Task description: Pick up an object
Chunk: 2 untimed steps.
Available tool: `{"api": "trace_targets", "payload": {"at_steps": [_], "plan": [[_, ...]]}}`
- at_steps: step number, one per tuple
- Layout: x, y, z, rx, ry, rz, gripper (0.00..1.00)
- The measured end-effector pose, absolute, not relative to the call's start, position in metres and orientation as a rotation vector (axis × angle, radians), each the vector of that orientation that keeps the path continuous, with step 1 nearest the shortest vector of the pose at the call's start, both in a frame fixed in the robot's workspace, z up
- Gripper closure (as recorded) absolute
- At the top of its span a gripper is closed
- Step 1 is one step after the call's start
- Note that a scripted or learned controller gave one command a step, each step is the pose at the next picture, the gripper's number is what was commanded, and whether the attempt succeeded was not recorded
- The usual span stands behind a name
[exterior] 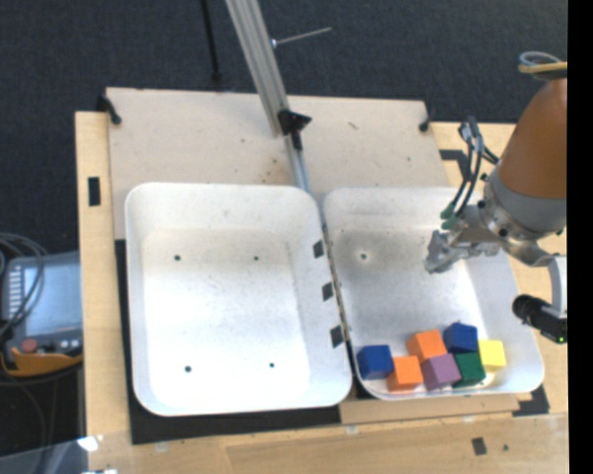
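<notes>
grey gripper (441, 255) above right bin (395, 294) (blocks (435, 358) nearby)

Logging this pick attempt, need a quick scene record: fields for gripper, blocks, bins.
gripper position: gripper over the upper part of the right bin, apart from the blocks
held object: none seen at the gripper
blocks: cluster at the right bin's near edge: blue block, two orange blocks, purple block, green block, second blue block, yellow block
left bin: white, speckled floor
</notes>
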<state>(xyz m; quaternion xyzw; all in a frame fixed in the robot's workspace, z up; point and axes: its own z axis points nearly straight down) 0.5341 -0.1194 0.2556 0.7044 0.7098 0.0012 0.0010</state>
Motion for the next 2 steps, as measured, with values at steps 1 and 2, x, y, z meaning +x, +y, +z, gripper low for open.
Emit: {"api": "trace_targets", "payload": {"at_steps": [1, 2], "plan": [[0.542, -0.074, 0.252, 2.216, 2.229, 0.000, 1.00], [0.563, -0.024, 0.238, 2.213, 2.227, 0.001, 1.00]]}}
